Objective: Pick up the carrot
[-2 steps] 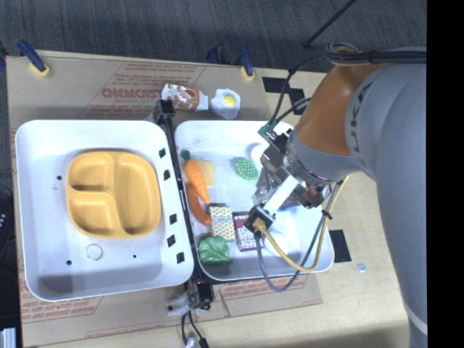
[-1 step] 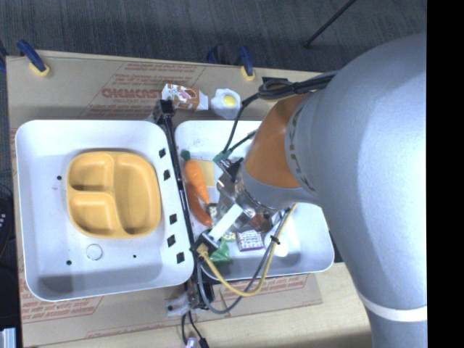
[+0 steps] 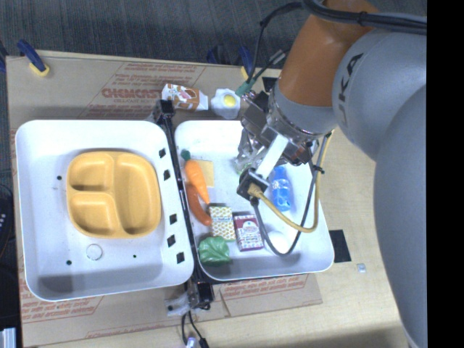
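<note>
The carrot (image 3: 196, 181) is orange with a green tip at its far end. It lies lengthwise along the left wall of the right bin (image 3: 319, 246), partly over a pale yellow slice (image 3: 207, 170). My gripper (image 3: 248, 159) hangs over the middle of the right bin, a short way to the right of the carrot and apart from it. Nothing shows between its fingers.
In the right bin lie a blue bottle (image 3: 281, 191), a patterned box (image 3: 222, 222), a dark red box (image 3: 249, 232) and a green leafy item (image 3: 214, 250). The left bin (image 3: 36, 194) holds a yellow divided plate (image 3: 114, 192). A small carton (image 3: 181, 96) and an egg (image 3: 227, 101) sit behind the bins.
</note>
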Motion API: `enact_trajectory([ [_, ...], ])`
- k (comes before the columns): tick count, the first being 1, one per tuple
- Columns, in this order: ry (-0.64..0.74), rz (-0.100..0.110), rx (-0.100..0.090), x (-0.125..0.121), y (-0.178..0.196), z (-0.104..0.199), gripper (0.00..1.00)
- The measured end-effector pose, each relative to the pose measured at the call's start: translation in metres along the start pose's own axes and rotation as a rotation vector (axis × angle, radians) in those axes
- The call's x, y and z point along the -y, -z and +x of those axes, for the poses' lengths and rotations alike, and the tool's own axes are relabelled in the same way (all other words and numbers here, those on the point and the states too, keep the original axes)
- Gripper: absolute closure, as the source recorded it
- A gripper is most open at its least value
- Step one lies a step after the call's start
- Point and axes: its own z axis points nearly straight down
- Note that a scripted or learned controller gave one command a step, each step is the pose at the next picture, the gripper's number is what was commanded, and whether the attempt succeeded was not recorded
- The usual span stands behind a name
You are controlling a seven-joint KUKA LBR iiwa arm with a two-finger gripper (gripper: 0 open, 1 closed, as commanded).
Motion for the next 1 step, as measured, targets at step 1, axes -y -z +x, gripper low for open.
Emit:
enact_trajectory([
  [1, 0.119, 0.004, 0.003, 0.0888, -0.1412, 0.025, 1.0],
])
